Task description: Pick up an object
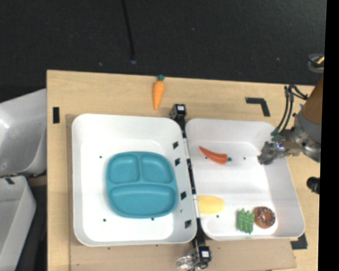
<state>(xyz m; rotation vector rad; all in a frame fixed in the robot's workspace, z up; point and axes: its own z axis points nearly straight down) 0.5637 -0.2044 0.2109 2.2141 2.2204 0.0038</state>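
White plastic forms two shallow bins side by side on a pale wooden bench (60,95). The left bin (85,157) holds a teal divided plate (141,184) lying flat near its middle. The right bin (284,192) holds four small toy foods: a red chili pepper (214,155) toward the far side, a yellow piece (210,205) against the near left wall, and a green bunch (245,220) just beside a brown doughnut (264,217) in the near right corner. An orange carrot (158,93) lies on the bare bench beyond the left bin, outside both bins. The grey arm (310,123) reaches in from the right edge, and its gripper (267,154) hangs over the far right part of the right bin, to the right of the chili pepper and apart from it. Whether the claw is released or clenched cannot be told at this size; nothing is seen between its tips.
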